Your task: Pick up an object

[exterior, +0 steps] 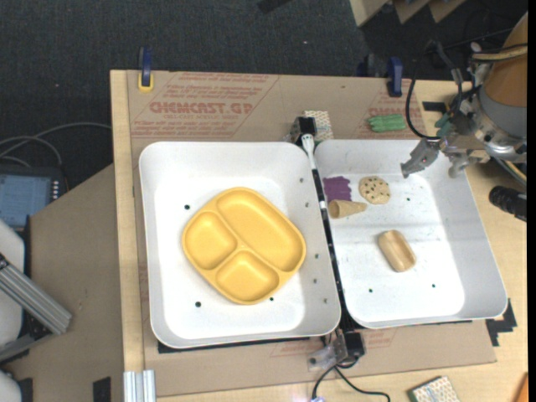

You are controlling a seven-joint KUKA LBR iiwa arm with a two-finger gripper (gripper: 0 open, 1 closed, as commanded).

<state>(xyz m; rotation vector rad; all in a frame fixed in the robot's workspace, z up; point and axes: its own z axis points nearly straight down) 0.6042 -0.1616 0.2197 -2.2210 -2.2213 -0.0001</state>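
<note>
The right bin (456, 249) holds a tan bread roll (396, 250) near its middle, a speckled cookie (374, 189), a small cone (345, 208) and a purple piece (337, 188) near its far left side. My gripper (434, 166) hangs over the bin's far right corner, to the right of the cookie and apart from it. It is open, with nothing between its fingers (414, 162). A yellow divided plate (243, 243) lies in the left bin (163, 224).
A green object (387, 123) lies on the cardboard behind the right bin. Blue clamps (146, 69) hold the board's far edge. Cables and a small fixture (308, 129) sit between the bins at the far side.
</note>
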